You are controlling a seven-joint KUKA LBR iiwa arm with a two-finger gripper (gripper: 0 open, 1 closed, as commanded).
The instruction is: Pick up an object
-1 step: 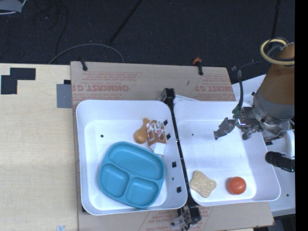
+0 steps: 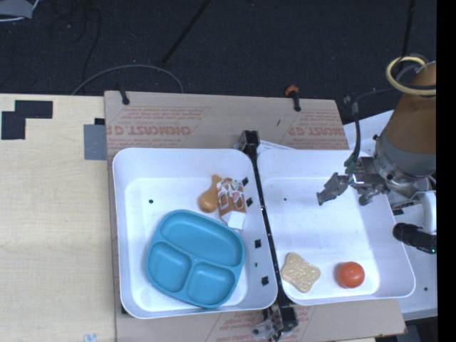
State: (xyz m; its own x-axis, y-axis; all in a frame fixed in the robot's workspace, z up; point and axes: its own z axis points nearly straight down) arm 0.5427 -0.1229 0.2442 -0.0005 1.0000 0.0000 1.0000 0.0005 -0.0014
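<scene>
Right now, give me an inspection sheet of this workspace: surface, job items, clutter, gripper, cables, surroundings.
Surface: two white bins side by side, left bin and right bin, on cardboard over a wooden bench.
Job's things: right bin holds a tomato and a cracker, apart, near the front wall. Left bin holds a blue tray and a brown toy behind it.
Clutter: nothing seen.
Gripper: gripper over the right bin's right side, nothing between its fingers.
Cables: black cables on the dark floor behind the bench.
Surroundings: dark floor, black clips on the divider.
</scene>
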